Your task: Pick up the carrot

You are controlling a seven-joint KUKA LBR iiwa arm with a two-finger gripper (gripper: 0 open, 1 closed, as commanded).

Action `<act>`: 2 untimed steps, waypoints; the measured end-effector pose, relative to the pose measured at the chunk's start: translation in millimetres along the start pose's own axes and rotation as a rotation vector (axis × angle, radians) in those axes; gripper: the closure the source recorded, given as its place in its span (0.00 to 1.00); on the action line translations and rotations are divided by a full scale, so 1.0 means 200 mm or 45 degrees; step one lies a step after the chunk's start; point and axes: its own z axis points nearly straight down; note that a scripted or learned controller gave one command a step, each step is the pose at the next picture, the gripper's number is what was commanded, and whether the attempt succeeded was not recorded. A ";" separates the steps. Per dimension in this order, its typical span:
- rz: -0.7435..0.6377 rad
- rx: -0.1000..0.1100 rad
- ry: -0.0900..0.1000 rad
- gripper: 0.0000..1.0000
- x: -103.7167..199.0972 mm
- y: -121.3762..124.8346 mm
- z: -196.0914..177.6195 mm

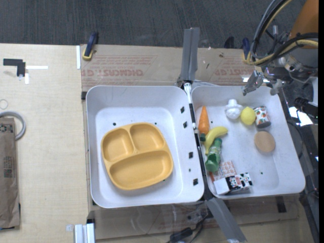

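The carrot [203, 120] is orange and tapered. It lies in the right bin [291, 153] against its left wall, pointing toward the back. A yellow banana [216, 134] rests just below it. My gripper [263, 81] hangs over the back right corner of the right bin, well to the right of the carrot and apart from it. Its fingers [251, 83] are spread with nothing between them.
The right bin also holds a white garlic bulb [233, 110], a lemon [247, 116], a small printed can [261, 116], a tan round piece [265, 142], a green bottle [213, 155] and small cartons [232, 180]. A yellow divided plate [136, 155] lies in the left bin [96, 135].
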 end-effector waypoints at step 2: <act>0.363 0.000 -0.001 0.00 0.17 -0.29 0.01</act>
